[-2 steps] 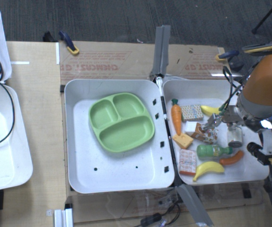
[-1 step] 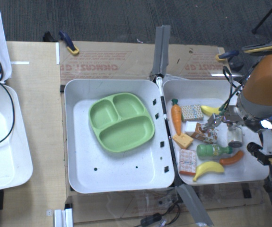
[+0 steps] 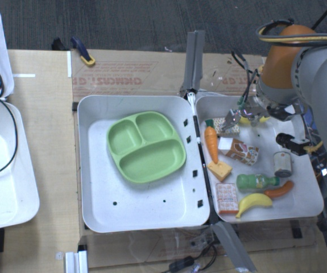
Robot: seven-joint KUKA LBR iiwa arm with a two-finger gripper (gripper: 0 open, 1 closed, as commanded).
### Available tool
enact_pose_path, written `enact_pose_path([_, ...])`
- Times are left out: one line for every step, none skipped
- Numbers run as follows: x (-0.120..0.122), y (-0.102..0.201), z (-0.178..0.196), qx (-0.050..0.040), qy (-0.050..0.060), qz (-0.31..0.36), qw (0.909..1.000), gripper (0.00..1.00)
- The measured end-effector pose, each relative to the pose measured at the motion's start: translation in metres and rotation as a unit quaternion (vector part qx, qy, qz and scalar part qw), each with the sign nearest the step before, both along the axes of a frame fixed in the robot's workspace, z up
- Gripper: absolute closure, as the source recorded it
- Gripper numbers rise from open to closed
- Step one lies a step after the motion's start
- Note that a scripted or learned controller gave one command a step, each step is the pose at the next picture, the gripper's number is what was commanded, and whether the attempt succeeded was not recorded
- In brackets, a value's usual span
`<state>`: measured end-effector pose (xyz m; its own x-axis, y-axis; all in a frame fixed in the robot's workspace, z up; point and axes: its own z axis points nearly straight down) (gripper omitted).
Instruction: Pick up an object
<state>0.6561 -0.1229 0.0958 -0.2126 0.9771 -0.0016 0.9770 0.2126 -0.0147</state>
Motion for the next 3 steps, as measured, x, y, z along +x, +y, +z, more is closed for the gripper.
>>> enact_pose_path([0.001, -0.001, 0.009, -0.0014, 0.0, 0.002, 1.0, 1.0])
enact_pose_path([-0.002, -0.001, 0.007, -0.0005, 0.005, 0.001, 1.0, 0.0])
enact_pose_path([-0.049, 0.003, -0.005, 0.0035, -0.006, 0.156, 0.9877, 0.0])
